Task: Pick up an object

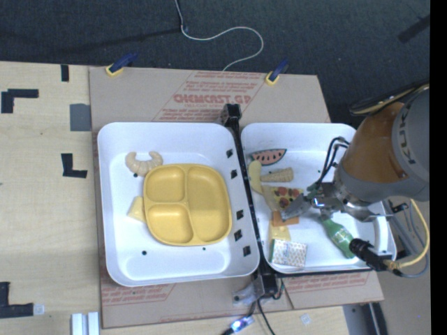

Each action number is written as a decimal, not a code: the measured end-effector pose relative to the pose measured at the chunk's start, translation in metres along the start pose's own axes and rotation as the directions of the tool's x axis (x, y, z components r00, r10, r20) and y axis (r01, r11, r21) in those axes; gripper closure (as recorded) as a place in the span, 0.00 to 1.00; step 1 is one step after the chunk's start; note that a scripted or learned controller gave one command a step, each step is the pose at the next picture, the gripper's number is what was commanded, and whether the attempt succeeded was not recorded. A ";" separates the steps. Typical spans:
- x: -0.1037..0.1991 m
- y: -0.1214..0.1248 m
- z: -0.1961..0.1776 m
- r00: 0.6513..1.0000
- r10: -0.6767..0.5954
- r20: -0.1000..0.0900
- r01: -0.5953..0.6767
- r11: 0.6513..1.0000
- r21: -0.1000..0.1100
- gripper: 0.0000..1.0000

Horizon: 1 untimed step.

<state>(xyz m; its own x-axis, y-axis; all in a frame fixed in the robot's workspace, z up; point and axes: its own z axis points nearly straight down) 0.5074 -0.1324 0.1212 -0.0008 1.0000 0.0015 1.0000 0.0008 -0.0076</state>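
Two white bins sit side by side on the desk: the left bin (pixel 112 187) holds a yellow divided plate (pixel 187 203) and a croissant (pixel 142 161), well apart from the arm. In the right bin (pixel 307 132), lower centre-right of the frame, the gripper (pixel 304 206) reaches leftward over a pizza slice (pixel 283 197), which lies just at its tip, long axis running left-right. Whether the jaws are spread or pressed together cannot be told. A green bottle (pixel 339 234) lies just below-right, slanting down-right; a watermelon slice (pixel 269 156) sits above.
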 end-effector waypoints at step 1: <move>0.000 0.001 0.037 1.000 0.002 0.002 -0.002 1.000 -0.008 0.00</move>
<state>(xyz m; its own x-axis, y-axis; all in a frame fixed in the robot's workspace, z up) 0.5079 -0.1319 0.0839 0.0013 1.0000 -0.0001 1.0000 -0.0013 0.0003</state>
